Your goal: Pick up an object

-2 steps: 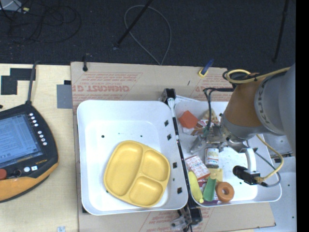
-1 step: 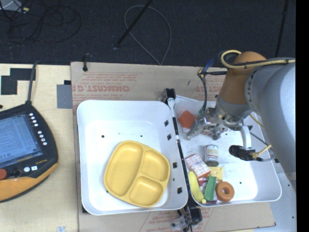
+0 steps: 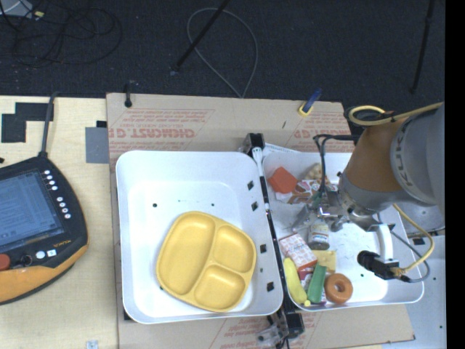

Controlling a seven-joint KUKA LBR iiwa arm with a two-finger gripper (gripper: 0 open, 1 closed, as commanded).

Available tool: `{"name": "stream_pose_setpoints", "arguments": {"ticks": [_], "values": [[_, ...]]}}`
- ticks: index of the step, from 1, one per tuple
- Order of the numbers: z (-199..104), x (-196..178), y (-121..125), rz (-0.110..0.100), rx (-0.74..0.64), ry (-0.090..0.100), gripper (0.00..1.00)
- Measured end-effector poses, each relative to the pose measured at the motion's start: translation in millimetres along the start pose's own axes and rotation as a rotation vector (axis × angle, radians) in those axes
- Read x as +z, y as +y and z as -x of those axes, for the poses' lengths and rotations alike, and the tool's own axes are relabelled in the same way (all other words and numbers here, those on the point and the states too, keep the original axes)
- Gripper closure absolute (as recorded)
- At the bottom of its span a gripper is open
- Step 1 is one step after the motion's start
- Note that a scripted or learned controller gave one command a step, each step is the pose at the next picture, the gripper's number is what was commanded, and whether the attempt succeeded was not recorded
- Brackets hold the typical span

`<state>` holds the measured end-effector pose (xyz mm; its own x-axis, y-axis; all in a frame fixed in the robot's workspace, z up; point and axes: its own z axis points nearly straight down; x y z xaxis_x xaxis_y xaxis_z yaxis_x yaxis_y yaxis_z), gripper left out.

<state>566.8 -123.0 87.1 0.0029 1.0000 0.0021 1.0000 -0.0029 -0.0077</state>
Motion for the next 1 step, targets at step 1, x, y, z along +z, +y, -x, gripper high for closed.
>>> {"name": "stream_pose_setpoints", "arguments": {"ticks": [1], "values": [[-0.2, -0.6, 49.9, 0.008, -0.004, -0.002, 0.00]]}}
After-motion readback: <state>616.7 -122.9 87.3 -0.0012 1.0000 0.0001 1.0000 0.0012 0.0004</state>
